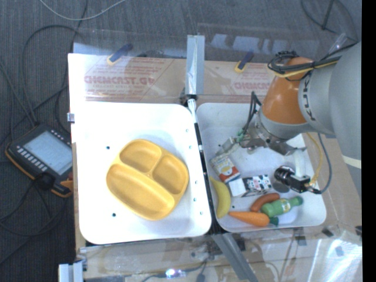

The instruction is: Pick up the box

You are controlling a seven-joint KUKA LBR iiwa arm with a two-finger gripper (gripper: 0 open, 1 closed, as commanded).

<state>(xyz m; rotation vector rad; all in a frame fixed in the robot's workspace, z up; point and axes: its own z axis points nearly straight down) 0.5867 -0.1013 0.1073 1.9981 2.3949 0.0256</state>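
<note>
The box (225, 168), a small white and red carton, lies in the right bin (214, 119) near its left wall. My gripper (234, 143) hangs low over the same bin, just above and to the right of the box, with its tip close to the box's upper edge. Nothing can be seen held in it. The grey arm with its orange band (286, 101) reaches in from the right and hides the bin's back right part.
Below the box lie a banana (222, 197), a white packet with dark print (251, 184), a carrot (249, 218), an orange-red sausage shape (265, 201) and a green bottle (286, 205). The left bin (94, 128) holds a yellow divided plate (148, 178).
</note>
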